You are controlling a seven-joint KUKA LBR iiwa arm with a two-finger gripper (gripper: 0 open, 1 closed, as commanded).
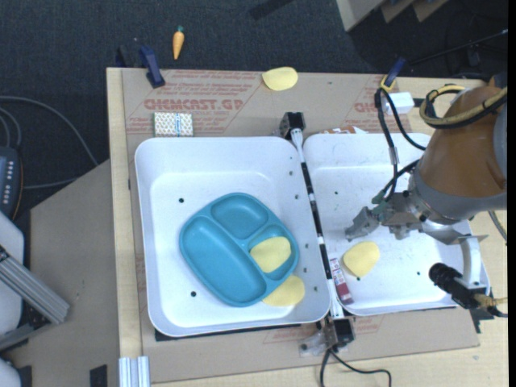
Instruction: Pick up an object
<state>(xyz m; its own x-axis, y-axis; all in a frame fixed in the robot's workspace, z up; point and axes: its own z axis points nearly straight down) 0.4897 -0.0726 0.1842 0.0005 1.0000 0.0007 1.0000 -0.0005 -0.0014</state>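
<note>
**Operator:** From my screen, nothing is lifted yet. The gripper [364,222] hangs low in the right bin [355,161], just above and beside a yellow chip-shaped piece [360,258] lying flat on the bin floor. I'd take that piece as the likely target.

**Supervisor:** Is the claw closed on it?

**Operator:** I see nothing between the fingers, and the piece sits apart from them. Whether they're spread or pinched, I cannot tell; the grey metal blurs together at this angle. So, as I judge it, the descent, the closing and the lift are all left.

**Supervisor:** What else is around?

**Operator:** The left bin [161,168] holds a blue divided plate [222,252], smooth glossy plastic with rounded compartments. One yellow chip [271,252] rests in its small compartment, and another [285,292] lies just off the plate's near edge, touching it. A fourth yellow piece [280,78] sits on the cardboard sheet [210,103] beyond the bins, with a small toy carrot [178,43] on the dark carpet further out.

**Supervisor:** How will the target handle?

**Operator:** It looks thin, slightly curved and matte, with soft oval edges. I'd guess a low flat shape like that is hard to pinch off a slick white floor.
</note>
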